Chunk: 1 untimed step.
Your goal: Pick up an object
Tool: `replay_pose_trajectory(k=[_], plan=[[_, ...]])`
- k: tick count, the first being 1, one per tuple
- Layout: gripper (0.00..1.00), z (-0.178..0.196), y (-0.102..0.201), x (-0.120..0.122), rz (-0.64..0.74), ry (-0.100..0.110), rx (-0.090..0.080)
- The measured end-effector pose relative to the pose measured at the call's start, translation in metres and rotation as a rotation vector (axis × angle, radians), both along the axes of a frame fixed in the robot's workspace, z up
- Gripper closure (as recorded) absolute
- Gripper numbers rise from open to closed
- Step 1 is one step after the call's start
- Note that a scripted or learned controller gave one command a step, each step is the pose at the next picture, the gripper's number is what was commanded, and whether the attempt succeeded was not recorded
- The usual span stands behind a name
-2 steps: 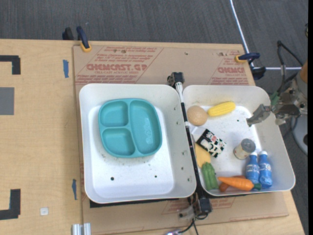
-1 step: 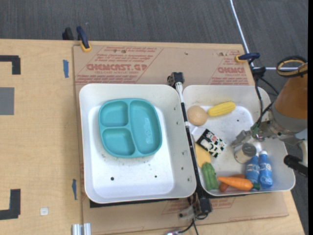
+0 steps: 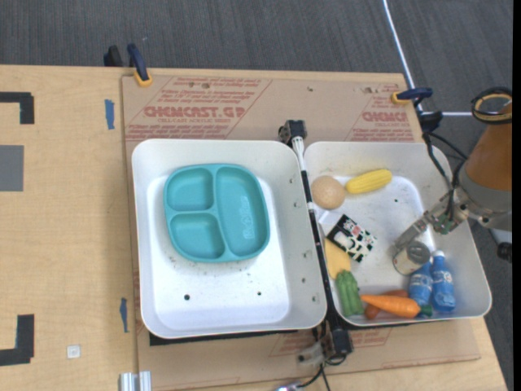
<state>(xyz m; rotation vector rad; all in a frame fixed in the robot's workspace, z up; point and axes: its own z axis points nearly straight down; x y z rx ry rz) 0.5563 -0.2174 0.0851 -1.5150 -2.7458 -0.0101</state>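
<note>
Camera view: claw (image 3: 409, 249) beside blue bottles (image 3: 432, 282), carrot (image 3: 391, 304).

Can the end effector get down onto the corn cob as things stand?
Probably yes. The corn cob lies alone at the far side of the right bin, touching nothing, with the egg just beside it. The end effector sits nearby in the same bin.

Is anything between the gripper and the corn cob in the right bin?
Nothing visible does. The gripper sits right of the bin's middle; the corn cob lies up-left of it near the far wall, with bare white bin floor between them.
</note>
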Motion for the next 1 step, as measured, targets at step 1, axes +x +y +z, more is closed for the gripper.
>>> replay_pose_trajectory(k=[1], plan=[[0.0, 0.0008, 0.0631, -0.0342, 0.193, -0.005, -0.007]])
